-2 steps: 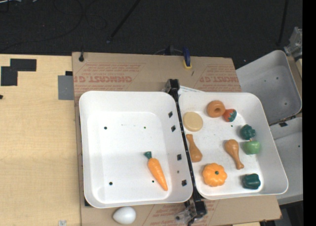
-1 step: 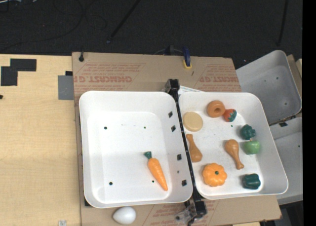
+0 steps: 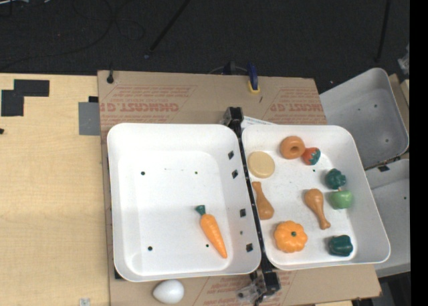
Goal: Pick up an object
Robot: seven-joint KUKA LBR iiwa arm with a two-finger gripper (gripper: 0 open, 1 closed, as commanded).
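An orange carrot [image 3: 213,232] with a green top lies in the left bin [image 3: 134,144], near its front right corner. The right bin [image 3: 364,164] holds a brown doughnut [image 3: 291,147], a red strawberry [image 3: 311,156], a pale round biscuit [image 3: 261,164], two chicken drumsticks [image 3: 261,202] [image 3: 317,207], an orange pumpkin [image 3: 290,237], a dark green broccoli piece [image 3: 335,178], a light green apple [image 3: 342,199] and a dark green pepper [image 3: 340,246].
A white egg [image 3: 168,291] lies on the cardboard in front of the left bin. A black clip row [image 3: 242,191] joins the two bins. A grey metal plate [image 3: 368,114] stands at the right. A blue clamp [image 3: 253,77] sits at the cardboard's back edge.
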